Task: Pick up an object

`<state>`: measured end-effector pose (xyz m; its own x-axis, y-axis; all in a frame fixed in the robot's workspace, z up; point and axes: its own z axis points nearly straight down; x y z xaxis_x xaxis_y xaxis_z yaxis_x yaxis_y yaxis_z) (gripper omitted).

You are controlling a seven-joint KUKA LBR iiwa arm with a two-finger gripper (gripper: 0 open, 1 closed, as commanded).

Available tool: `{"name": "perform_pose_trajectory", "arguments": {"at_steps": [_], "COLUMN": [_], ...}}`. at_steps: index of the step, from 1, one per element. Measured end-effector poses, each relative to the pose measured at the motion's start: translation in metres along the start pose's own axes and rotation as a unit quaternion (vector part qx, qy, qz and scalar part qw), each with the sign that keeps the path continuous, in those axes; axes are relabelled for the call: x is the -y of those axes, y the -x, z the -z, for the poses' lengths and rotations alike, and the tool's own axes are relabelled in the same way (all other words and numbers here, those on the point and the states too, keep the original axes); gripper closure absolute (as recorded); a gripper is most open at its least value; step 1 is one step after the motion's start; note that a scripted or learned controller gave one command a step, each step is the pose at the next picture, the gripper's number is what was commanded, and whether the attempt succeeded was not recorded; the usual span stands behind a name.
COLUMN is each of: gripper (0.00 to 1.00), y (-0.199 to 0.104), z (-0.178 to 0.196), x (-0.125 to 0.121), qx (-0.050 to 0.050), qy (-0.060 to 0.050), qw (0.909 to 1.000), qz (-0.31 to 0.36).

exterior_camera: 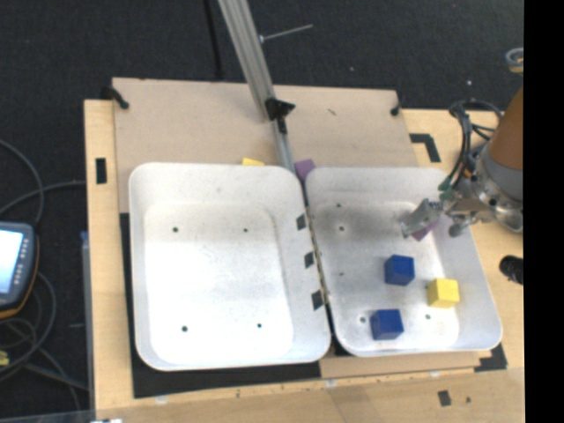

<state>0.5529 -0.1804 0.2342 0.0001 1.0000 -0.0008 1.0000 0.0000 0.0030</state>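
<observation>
My gripper [438, 225] hangs over the upper right part of the right bin [352, 192], its two fingers spread apart and open. A small purple piece [422, 233] shows just under the left finger [416, 219], not clearly between the two. In the same bin lie a blue cube [399, 270] below the gripper, a second blue cube [386, 323] near the front wall, and a yellow cube [443, 292] to the right.
The left bin [220, 263] sits beside the right one. A purple block [304, 167] and a yellow piece [253, 161] lie behind the bins on the board. A metal rail [248, 47] slants up from the bins' back middle.
</observation>
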Motion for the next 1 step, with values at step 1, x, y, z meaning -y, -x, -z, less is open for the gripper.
{"name": "perform_pose_trajectory", "arguments": {"at_steps": [1], "gripper": [0.0], "y": [0.0158], "z": [-0.1135], "x": [-0.0174], "qx": [0.0], "qy": [-0.004], "qw": [1.0], "qz": [0.0]}}
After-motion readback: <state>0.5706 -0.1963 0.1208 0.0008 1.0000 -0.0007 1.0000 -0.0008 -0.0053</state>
